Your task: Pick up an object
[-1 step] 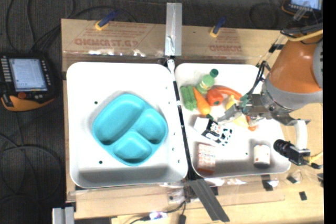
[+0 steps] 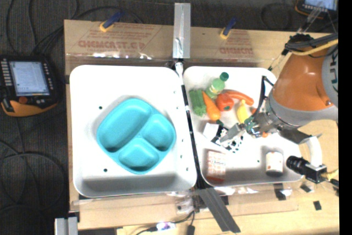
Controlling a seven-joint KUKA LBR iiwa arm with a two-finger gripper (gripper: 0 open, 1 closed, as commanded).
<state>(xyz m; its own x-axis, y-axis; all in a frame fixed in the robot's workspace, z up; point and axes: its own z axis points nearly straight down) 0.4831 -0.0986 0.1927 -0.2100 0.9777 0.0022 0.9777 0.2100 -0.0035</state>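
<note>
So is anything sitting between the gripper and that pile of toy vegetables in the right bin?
Nothing visible does. The gripper hangs just below the toy vegetables, with bare bin floor between them.

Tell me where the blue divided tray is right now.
The blue divided tray lies in the left bin, near its middle, left of the divider from the toy food pile.

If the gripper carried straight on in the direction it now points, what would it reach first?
Probably the black-and-white patterned item just below-left of the gripper in the right bin; depth is unclear from this single view.
</note>
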